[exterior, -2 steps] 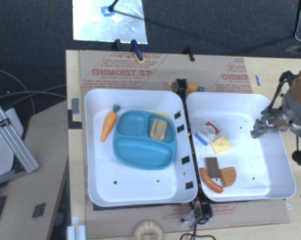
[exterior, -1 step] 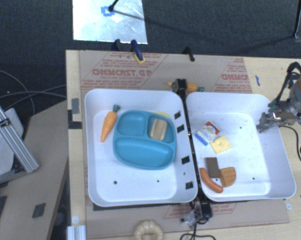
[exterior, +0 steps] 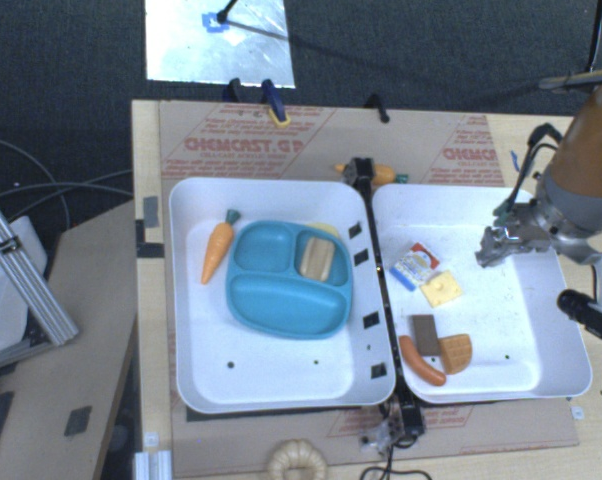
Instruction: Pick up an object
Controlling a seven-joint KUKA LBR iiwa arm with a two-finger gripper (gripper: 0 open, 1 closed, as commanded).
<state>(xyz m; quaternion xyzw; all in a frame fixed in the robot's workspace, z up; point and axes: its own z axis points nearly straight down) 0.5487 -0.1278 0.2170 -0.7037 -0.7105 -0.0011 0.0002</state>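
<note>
Near the front edge of the right bin (exterior: 556,373), a sausage (exterior: 422,360) lies aslant beside the divider, its long axis running from upper left to lower right. A brown block (exterior: 425,334) rests across its upper end, and a piece of toast (exterior: 455,352) sits just to the right, touching or nearly so. Toward the bin's middle lies a yellow cheese slice (exterior: 442,289), with a small packet (exterior: 414,266) just beyond it to the left, the 2 close enough to touch.

The claw (exterior: 493,246) hangs over the right half of the same bin, level with the packet and well to its right, tips pointing left. Whether it is released or clenched cannot be told from this angle; nothing shows between its tips. The cheese slice looks the nearest candidate: it lies to the claw's left and slightly toward the front edge, so the next move would likely be a short shift that way, then a descent.

In the left bin (exterior: 196,368), a carrot (exterior: 216,249) stands lengthwise against the left side of a blue tray (exterior: 281,308), and a bread piece (exterior: 317,259) fills the tray's far right compartment. All 3 are far from the claw.
</note>
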